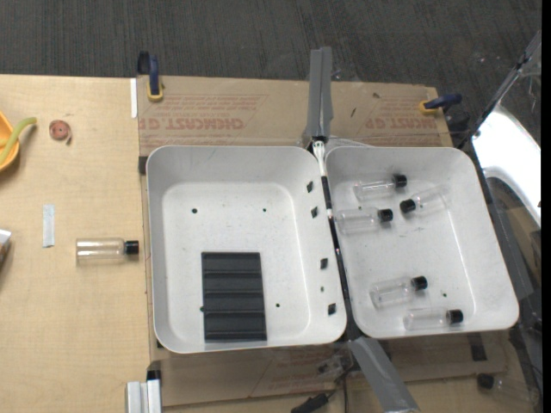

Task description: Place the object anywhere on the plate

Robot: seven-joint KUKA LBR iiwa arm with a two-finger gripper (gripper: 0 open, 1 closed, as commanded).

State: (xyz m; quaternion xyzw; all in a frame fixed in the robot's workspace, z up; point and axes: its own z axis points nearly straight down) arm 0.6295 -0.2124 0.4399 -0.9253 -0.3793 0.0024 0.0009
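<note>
A black ribbed rectangular plate [232, 297] lies flat in the left white bin [172, 188], toward its front. Several clear vials with black caps lie on their sides in the right white bin [469, 231]. One vial [379, 186] is at the back, with a second [422, 203] beside it and a third [362, 219] against the left wall. Two more vials [398, 291] [433, 318] rest near the front edge.
Another clear vial [105, 248] lies on the wooden bench left of the bins. A yellow object [9, 140] and a small brown disc [58, 130] sit at far left. Clamps [151, 80] [437, 104] hold the cardboard behind the bins. A white part [508, 144] juts in at the right edge.
</note>
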